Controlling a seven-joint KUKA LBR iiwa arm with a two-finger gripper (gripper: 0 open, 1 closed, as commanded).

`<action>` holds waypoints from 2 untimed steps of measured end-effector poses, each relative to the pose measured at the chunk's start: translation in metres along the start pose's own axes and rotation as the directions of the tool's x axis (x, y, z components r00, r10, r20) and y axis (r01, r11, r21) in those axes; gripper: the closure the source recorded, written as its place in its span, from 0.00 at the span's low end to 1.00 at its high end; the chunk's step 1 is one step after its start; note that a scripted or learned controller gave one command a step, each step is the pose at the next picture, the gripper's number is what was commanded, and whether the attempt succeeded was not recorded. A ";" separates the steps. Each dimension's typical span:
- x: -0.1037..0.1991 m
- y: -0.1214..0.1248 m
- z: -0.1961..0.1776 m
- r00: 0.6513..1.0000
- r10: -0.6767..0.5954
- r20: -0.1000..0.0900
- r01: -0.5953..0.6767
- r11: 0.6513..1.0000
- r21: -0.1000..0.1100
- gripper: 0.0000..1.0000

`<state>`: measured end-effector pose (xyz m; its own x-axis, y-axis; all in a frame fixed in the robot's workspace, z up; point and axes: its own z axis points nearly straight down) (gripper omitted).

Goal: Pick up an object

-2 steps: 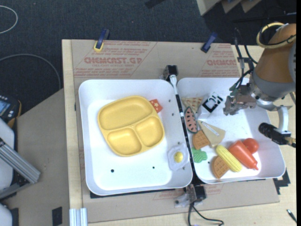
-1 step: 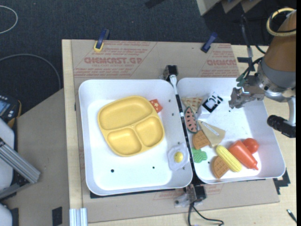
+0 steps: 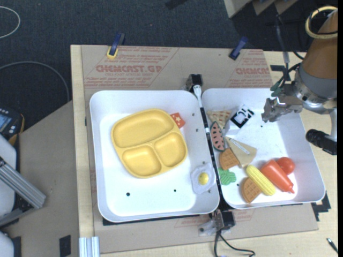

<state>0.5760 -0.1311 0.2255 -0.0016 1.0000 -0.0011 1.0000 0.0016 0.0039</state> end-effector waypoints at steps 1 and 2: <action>0.056 0.006 0.010 1.000 -0.005 -0.004 0.005 1.000 0.006 1.00; 0.110 0.009 0.000 1.000 -0.005 -0.004 0.005 1.000 0.002 1.00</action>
<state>0.5847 -0.0211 0.2254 -0.0065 1.0000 0.0026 1.0000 0.0065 0.0023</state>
